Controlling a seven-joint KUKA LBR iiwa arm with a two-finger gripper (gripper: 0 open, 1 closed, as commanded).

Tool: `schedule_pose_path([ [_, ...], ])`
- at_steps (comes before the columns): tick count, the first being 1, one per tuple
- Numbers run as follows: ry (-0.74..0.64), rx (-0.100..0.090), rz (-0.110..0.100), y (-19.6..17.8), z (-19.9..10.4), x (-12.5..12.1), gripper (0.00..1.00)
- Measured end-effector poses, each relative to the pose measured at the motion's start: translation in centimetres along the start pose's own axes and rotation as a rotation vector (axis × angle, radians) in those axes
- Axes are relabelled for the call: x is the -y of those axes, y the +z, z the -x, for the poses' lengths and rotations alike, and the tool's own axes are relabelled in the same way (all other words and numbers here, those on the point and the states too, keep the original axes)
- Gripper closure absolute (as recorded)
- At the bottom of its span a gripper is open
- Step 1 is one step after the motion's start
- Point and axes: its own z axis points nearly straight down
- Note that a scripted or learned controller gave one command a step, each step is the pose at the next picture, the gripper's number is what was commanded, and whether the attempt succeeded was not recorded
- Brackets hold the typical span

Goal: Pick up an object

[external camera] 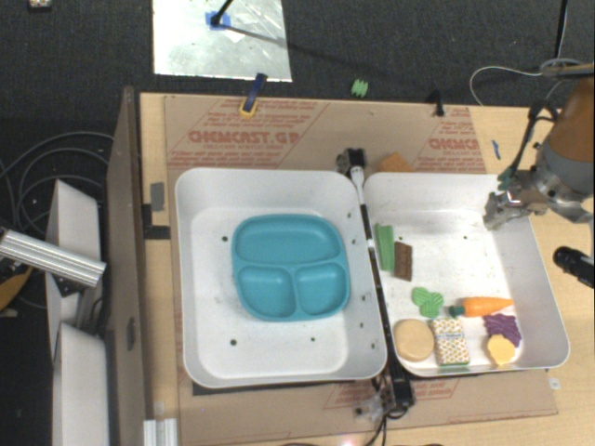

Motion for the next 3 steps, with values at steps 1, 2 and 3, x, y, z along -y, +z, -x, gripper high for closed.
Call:
schedule_pose_path([
  [1,-0.014,-0.008,-0.007,4.7,-6.3,1.5,1.0],
  [2,-0.01,-0.005,-0.003,4.5,-6.0,1.4,0.0],
  [3,-0.004,-0.006,-0.005,11.5,-6.7,8.7,0.0],
])
